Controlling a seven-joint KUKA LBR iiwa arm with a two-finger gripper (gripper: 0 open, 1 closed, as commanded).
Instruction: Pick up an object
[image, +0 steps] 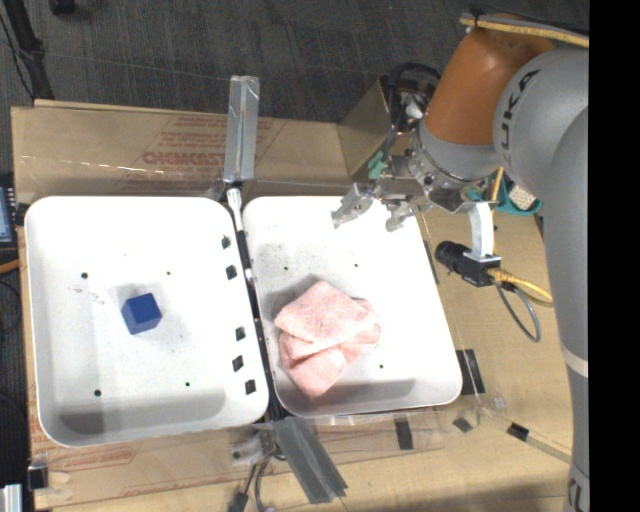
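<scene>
Camera view: pink cloth (324, 335) well below open, empty pincer (374, 213).

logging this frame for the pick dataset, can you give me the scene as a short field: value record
left bin: holds a blue cube, left of centre
right bin: holds a pink cloth, folded and crumpled, toward the near side
hand: over the right bin's far edge, fingers open, nothing between them
arm: comes in from the right
hand to cloth: apart, not touching
pick: not yet done
</scene>
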